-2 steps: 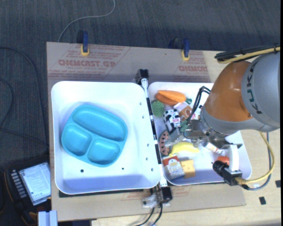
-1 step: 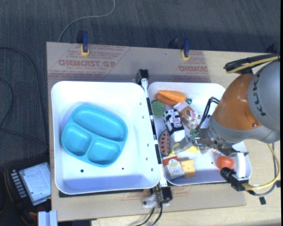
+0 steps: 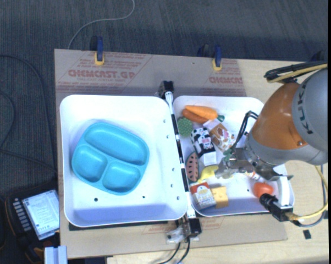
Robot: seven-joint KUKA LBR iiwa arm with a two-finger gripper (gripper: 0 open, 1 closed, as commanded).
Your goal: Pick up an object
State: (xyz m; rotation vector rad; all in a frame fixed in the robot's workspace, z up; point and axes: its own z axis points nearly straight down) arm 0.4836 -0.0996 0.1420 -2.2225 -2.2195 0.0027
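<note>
Camera view, right bin (image 3: 253,100): my jaws (image 3: 227,168) hang low at centre-right of the frame, their opening impossible to tell, with a yellow toy (image 3: 208,172) just to their left, touching or nearly so, its long axis unclear.

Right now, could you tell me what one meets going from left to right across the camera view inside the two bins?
Blue divided tray → green toy → black-and-white cow toy → gripper → orange ball.
</note>
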